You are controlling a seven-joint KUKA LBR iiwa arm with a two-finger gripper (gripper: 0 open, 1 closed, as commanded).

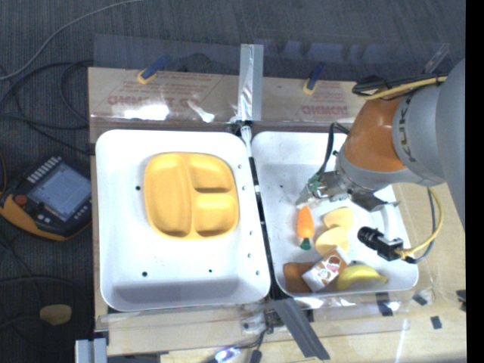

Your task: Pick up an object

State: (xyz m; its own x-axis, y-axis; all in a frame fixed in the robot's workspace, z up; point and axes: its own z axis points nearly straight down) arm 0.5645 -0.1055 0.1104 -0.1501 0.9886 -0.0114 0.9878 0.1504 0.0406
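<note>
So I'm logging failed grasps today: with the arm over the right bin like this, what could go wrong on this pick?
1. The carrot, pale yellow pieces, carton and banana lie packed together, so the claw may nudge or catch a neighbour.
2. Banana and carton sit against the right bin's near wall, leaving little approach room.
3. The arm's dangling cable could snag.

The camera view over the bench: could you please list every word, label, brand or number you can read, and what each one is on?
No text reads with certainty.
Red print on the cardboard sheet behind the bins: reversed and blurred, unreadable.
Dark lettering on the arm's grey housing: partly cut off, unreadable.
Label on the small carton in the right bin: too small.
Screen of the handheld pendant: too small.
</note>
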